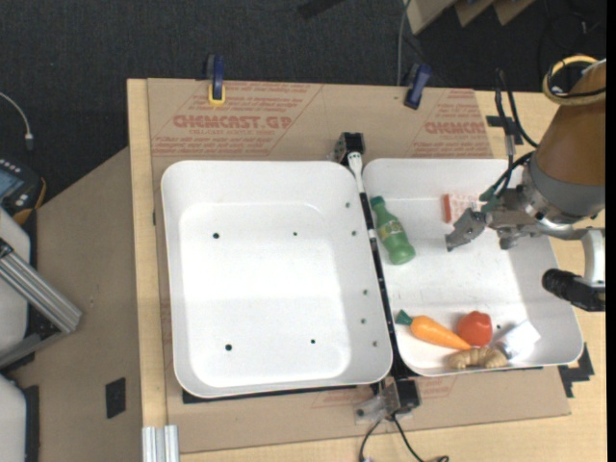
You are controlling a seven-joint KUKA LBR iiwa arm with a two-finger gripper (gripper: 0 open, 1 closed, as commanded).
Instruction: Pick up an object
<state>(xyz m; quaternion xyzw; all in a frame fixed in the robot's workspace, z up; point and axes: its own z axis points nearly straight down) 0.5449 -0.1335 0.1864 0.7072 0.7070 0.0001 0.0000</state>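
Observation:
In the right bin (pixel 443 287), a green bottle (pixel 391 230) lies along the left wall. An orange carrot (pixel 433 331), a red tomato-like piece (pixel 474 327), a tan ginger-like piece (pixel 474 359) and a small white-grey item (pixel 520 340) cluster at the bin's front edge. A small red-and-white packet (pixel 456 206) lies near the back. My gripper (pixel 486 234) hangs over the bin's right middle, right of the bottle and just in front of the packet. Its two fingers are spread apart with nothing between them.
The left bin (pixel 192 258) sits beside the right one, with a black bracket (pixel 348 147) at the back between them. Two blue clamps (pixel 216 73) (pixel 417 85) hold the cardboard base at the rear. The arm's orange band (pixel 577 123) rises at the right.

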